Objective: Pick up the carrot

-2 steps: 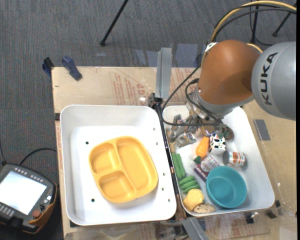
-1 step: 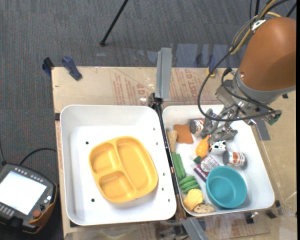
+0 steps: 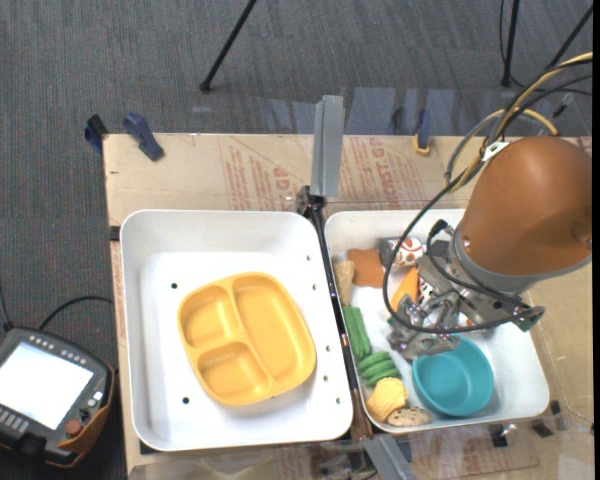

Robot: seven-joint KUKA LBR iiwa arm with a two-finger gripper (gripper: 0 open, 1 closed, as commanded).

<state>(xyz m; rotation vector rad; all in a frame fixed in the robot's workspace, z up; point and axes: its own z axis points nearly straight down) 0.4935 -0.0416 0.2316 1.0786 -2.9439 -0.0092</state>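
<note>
at the far left, off the bench, a teach pendant (image 3: 40, 393) lies on the floor. next comes the left bin (image 3: 150, 248), holding a yellow divided plate (image 3: 245, 338) and nothing that matters to the job. across the divider, the right bin (image 3: 525, 388) is crowded: a brown cookie-like piece (image 3: 366, 266) near its upper left, a long green bean pod (image 3: 356, 330) along the left wall, a stubbier green piece (image 3: 378, 367) below it, a yellow ridged item (image 3: 386, 399) at the bottom, and a teal bowl (image 3: 453, 379) toward the lower middle.

the carrot (image 3: 408, 288) seems to be the orange sliver in the middle of this bin, just beside the arm's cabling and partly hidden by it (the identification is a judgement, since little of it shows). the gripper (image 3: 427, 320) sits low over the bin, just right of and below that orange piece, above the bowl's upper rim. its state cannot be read from here; the mechanism is a tangle of grey metal under the big orange wrist (image 3: 530, 208), and nothing is visibly held.

the step in hand looks like the approach or descent onto the carrot. the next move calls for centring over the orange piece rather than the bowl edge, then closing on it cleanly without catching the neighbouring toys.
</note>
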